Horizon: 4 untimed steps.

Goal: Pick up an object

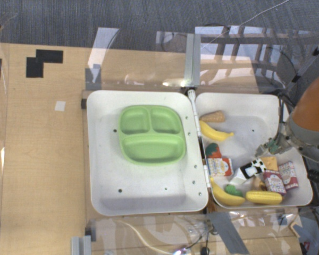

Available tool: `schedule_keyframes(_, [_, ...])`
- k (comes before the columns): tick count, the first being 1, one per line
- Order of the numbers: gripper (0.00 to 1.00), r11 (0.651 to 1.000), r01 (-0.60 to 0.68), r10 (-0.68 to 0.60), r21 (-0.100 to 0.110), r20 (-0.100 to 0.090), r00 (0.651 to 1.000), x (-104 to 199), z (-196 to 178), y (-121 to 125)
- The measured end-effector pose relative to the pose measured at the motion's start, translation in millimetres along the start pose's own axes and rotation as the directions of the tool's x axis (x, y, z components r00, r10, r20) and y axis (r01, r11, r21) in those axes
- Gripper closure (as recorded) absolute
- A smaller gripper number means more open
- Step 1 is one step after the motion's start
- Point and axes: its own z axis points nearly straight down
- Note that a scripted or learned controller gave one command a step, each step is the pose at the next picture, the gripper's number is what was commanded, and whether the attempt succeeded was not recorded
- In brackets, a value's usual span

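The pick looks barely begun: nothing is lifted, and every item lies on the floor of the right bin (255,102), 1 of 2 white bins side by side on the table (37,158). The arm (312,113) reaches in over that bin's right edge, and the pincer (271,146) hangs low near the right wall, just above the cluttered front corner; whether it is spread or pressed together I cannot tell. Still to do, by my reading, are the close and the lift. Counted: 3 bananas (215,132), 1 near the back left and 2 along the front edge; 1 bread roll (212,116); several small food packets (220,167), perhaps 4. The left bin (103,195) holds 1 green tray (151,134).
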Motion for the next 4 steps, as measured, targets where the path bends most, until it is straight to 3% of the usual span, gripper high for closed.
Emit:
schedule_keyframes(1, [1.0,0.968,-0.252,0.252,0.002,0.007,0.968,-19.3,8.6,18.3])
schedule_keyframes(2, [1.0,0.987,-0.162,0.162,-0.005,0.008,0.987,62.0,8.6,74.0])
schedule_keyframes(3, [1.0,0.965,-0.261,0.261,0.012,0.006,0.965,102.3,-82.7,154.1])
schedule_keyframes(4, [1.0,0.939,-0.342,0.342,0.014,0.007,0.94,133.3,-121.7,122.8])
